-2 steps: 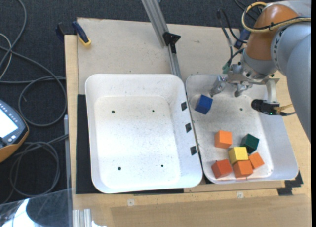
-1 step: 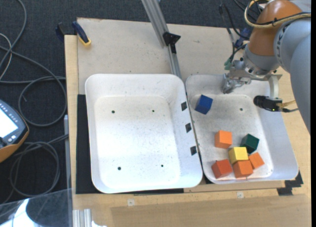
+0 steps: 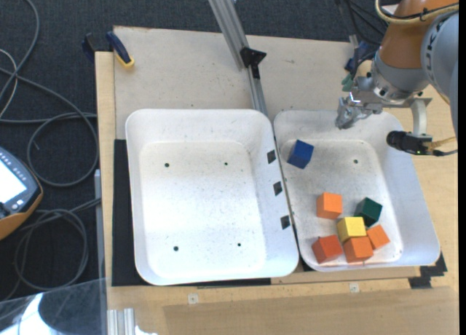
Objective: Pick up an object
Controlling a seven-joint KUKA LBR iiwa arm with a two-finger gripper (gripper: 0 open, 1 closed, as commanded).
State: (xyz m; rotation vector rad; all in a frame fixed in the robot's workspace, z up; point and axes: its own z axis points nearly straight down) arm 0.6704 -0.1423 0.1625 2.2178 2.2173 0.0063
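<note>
Hovering over the right bin's [image 3: 408, 180] far edge, the end effector [image 3: 349, 116] carries nothing — whether it is spread or pressed together, I cannot tell. Nearest target — the blue cube [image 3: 300, 154], down-left of it and apart from the clustered blocks.

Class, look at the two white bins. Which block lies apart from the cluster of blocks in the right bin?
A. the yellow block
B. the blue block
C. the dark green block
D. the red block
B: the blue block lies alone near the right bin's far end, away from the cluster.
</note>
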